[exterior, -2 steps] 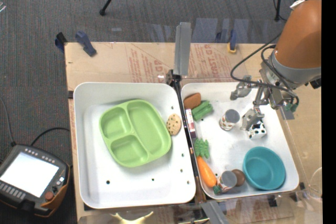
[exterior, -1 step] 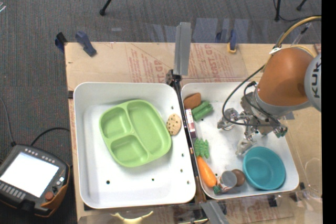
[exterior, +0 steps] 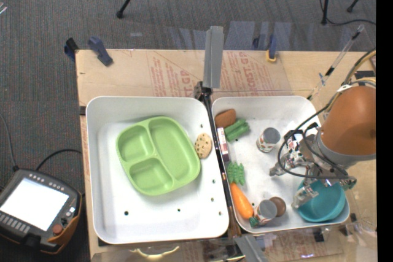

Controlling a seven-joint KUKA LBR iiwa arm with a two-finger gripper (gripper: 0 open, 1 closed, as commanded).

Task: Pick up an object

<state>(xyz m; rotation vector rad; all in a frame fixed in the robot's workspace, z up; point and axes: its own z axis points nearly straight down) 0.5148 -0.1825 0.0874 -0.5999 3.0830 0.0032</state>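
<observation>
My gripper (exterior: 291,184) hangs low in the right bin (exterior: 258,104), under the orange wrist band, at the left rim of a teal bowl (exterior: 325,205). Its two fingers stand apart, open, one over the bin floor and one at the bowl's rim, with nothing between them. A small printed cup (exterior: 268,139) lies just up and left of it. A tin (exterior: 267,211) with a brown ball (exterior: 279,205) beside it sits below and left of it. A carrot (exterior: 242,200) with a green top (exterior: 236,173) lies along the bin's left side.
A brown roll (exterior: 225,118), a green vegetable (exterior: 237,129) and a small red bar (exterior: 222,146) lie at the right bin's upper left. The left bin (exterior: 98,150) holds a green divided plate (exterior: 158,155) and a cookie (exterior: 203,145). A tablet (exterior: 34,205) sits on the floor at left.
</observation>
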